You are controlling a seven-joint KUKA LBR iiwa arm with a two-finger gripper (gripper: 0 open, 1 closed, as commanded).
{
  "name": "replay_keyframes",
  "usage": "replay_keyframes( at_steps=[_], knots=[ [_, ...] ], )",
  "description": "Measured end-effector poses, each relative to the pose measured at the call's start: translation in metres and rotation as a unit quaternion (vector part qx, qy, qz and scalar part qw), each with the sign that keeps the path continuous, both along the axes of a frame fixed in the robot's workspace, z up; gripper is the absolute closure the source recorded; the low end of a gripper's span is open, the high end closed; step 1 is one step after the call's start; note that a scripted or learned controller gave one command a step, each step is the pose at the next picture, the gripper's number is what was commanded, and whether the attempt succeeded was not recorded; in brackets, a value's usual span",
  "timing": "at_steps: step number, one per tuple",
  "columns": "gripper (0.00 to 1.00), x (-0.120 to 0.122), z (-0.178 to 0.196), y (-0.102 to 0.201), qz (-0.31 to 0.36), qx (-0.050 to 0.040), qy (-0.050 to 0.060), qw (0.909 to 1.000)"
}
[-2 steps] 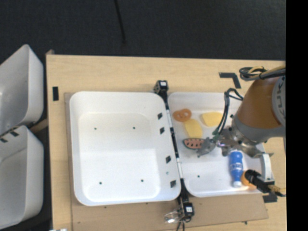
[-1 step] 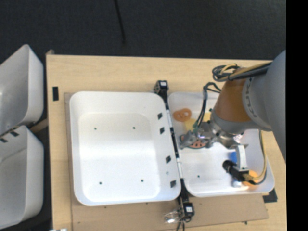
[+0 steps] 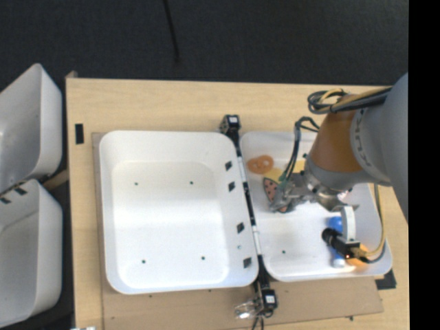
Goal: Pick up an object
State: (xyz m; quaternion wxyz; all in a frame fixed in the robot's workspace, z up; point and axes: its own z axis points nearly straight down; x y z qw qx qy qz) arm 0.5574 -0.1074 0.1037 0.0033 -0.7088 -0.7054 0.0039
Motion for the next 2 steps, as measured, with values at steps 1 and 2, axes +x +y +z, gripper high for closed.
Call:
replay_keyframes(
  at_steps=[1,2],
  knots=[
    [1.00,0.012,0.104,0.068,0.007,0.0012,-0.010,0.9999],
    [1.00,0.037,0.097,0.102,0.005,0.0008,-0.006,1.0000]
  ],
)
